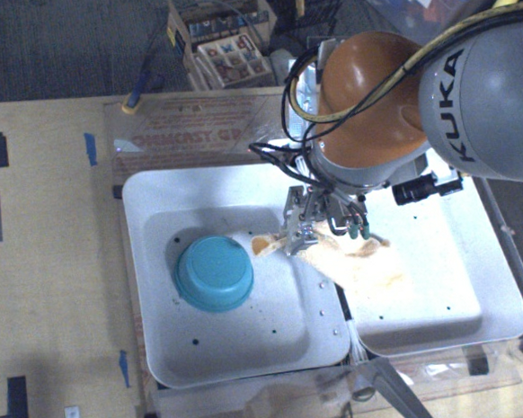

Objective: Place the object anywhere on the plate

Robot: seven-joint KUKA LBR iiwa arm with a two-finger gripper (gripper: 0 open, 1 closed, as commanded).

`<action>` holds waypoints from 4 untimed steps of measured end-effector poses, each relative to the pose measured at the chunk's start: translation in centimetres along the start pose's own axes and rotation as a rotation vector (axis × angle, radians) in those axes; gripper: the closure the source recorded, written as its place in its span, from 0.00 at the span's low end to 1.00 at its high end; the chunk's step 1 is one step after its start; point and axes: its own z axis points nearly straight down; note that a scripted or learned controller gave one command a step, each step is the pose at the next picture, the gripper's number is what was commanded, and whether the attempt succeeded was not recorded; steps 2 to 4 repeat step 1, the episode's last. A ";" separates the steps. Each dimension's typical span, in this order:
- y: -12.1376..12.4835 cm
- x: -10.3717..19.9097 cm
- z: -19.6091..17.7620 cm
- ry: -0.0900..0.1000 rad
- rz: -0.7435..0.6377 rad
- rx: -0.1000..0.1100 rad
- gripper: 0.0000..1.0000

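Just right of frame centre, the gripper (322,229) hangs over the seam between the two bins, whether gripping cannot be told, beside a small orange object (264,245), apparently mid-carry and next needing the plate located.

Overhead room light, moderately bright, even across bench (52,292). Right bin (447,270) overexposed: white floor washes out, detail lost near centre. Left bin (227,341) greyer, soft shading along inner walls. Blue bowl (214,272) casts short soft shadow. Broad specular highlight on orange band (360,88) of arm. Gripper (321,226) region slightly blurred, fine parts indistinct. Floor beyond bench dim, low contrast. Overall image soft, mildly noisy.
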 end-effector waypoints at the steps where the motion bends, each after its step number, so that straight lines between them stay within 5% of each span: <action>1: 0.0 0.0 0.0 0.000 0.000 0.000 0.00; 4: 0.0 0.0 0.0 0.000 0.000 0.000 0.00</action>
